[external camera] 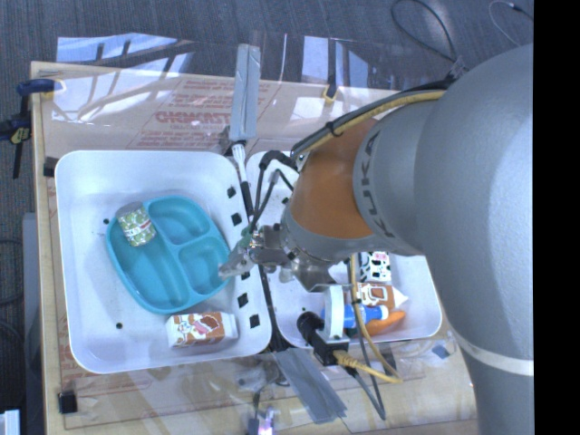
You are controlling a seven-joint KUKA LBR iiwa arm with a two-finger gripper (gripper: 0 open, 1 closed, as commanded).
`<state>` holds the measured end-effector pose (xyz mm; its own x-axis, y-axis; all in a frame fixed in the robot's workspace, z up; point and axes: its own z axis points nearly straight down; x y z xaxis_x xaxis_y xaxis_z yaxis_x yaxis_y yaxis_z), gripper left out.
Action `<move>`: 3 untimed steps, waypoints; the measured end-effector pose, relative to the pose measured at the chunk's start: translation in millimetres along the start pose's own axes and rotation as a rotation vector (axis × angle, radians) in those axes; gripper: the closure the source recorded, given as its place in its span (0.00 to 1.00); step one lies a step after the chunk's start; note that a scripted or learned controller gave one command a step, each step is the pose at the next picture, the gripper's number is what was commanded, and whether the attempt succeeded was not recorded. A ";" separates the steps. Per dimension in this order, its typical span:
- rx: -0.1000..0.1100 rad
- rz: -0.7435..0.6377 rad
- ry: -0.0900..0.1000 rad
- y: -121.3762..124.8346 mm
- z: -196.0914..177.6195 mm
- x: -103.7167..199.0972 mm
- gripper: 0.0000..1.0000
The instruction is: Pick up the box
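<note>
Overhead view of the bench, read from left to right. The left bin (77,243) carries three things. A blue sectioned tray (172,261) lies at its middle, tilted a little toward the near left corner. A small green-and-white can (136,225) rests in the tray's far left compartment. The box (201,328), a small carton printed in brown and white, lies on its side on the bin floor just beside the tray's near edge, close to the bin's near right corner (it touches nothing that can be made out except the floor).

At the wall where the two bins meet sits the gripper (246,252), a cluster of grey metal parts over the tray's right edge. Whether its fingers are apart or together cannot be told from this angle, and nothing is seen between them. Behind it rise the orange band and the grey arm (453,207), which cover most of the right bin (426,320). At that bin's near edge a few items show beneath the arm: a black-and-white patterned carton (374,265) and, nearer, a cluster of orange, white and blue packages (372,308).

Progress, as a judgement: the box is not yet lifted and lies apart from the gripper, nearer the bin's near edge. Approach, grasp and lift all remain.
</note>
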<state>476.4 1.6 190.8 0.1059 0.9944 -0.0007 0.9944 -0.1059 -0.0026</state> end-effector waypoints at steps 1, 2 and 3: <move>0.001 0.085 -0.001 -0.5 -11.3 5.7 0.00; 0.001 0.086 0.000 -0.6 -11.3 5.8 0.00; 0.004 0.103 0.000 1.4 0.3 -21.7 0.00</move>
